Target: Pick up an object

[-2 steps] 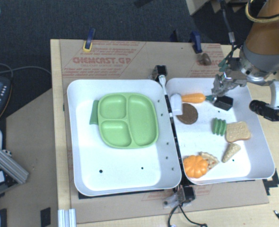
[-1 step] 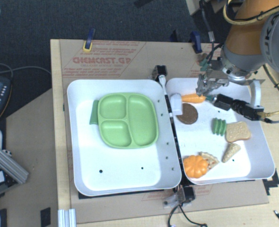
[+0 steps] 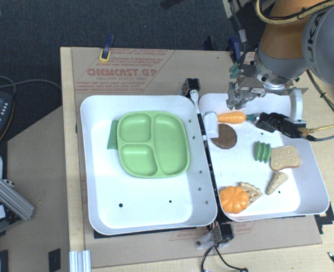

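Camera view, looking down at a slant on the bench. Two shallow white bins sit side by side on a brown board printed with red lettering. The left bin [image 3: 99, 203] holds a green divided plate [image 3: 153, 144] with three compartments, lying flat toward the bin's far half.

The right bin [image 3: 311, 194] holds the loose items. A toy carrot [image 3: 231, 117] lies near the far left corner, its pale end pointing toward the divider between the bins. Just beside it, on the near side, lies a brown disc [image 3: 225, 136]. A small green ridged piece [image 3: 262, 151] lies near the bin's middle, with a bread slice [image 3: 284, 157] just to its right and a tan wedge [image 3: 277, 182] below that. An orange pumpkin [image 3: 235, 199] sits at the near left corner, touching a pale crumpled item on its right.

The grey arm with its orange band enters from the right. The gripper [image 3: 237, 100] hangs at the far edge of the right bin, just above the carrot; its fingers point down, close together, with nothing visible between them.
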You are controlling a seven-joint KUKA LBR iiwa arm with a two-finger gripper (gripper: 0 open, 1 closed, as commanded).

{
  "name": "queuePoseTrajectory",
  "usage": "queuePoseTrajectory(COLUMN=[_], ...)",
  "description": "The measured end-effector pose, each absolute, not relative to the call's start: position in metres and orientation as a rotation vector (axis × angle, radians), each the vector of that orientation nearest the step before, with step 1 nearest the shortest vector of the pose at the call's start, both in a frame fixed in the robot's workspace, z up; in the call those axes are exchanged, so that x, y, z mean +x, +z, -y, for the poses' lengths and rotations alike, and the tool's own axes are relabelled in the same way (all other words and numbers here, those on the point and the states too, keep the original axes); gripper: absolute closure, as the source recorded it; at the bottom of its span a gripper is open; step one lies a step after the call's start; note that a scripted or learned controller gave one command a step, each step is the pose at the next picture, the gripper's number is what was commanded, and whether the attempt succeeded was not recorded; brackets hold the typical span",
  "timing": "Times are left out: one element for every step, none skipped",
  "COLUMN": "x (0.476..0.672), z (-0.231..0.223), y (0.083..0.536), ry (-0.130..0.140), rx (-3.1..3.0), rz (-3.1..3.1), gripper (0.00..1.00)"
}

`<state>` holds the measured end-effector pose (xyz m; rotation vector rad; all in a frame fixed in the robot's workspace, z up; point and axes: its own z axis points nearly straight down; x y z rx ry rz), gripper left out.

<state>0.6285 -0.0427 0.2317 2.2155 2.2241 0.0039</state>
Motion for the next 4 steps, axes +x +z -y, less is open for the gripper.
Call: queuePoseTrajectory(x=[0.635, 0.636, 0.63, 0.633], z=[0.036, 0.04, 0.047, 0.044], y=[0.234, 0.233, 0.222, 0.217], ry=[0.003, 0.002, -0.003, -0.003], rx=[2.218, 2.22, 2.223, 2.222], rz=[-2.222, -2.22, -2.221, -2.222], gripper=[1.0, 1.0, 1.0, 1.0])
